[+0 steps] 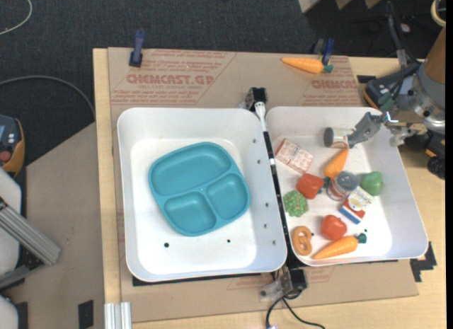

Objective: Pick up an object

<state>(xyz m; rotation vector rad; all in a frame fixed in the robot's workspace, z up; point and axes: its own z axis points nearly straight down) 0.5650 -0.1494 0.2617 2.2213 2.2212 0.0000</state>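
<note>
the claw hangs over the right bin's upper edge; i cannot tell its opening, and nothing shows in it. a carrot and a can lie just below-left.

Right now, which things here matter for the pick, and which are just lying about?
For the pick: gripper; right bin with upper carrot, can, green pepper, tomato, lower carrot, broccoli, pretzel.

Lying about: left bin, teal divided plate, carrot on the board.

The arm is cut off at the three o'clock edge. The small can sits partly behind the upper carrot, its label too small to read.
</note>
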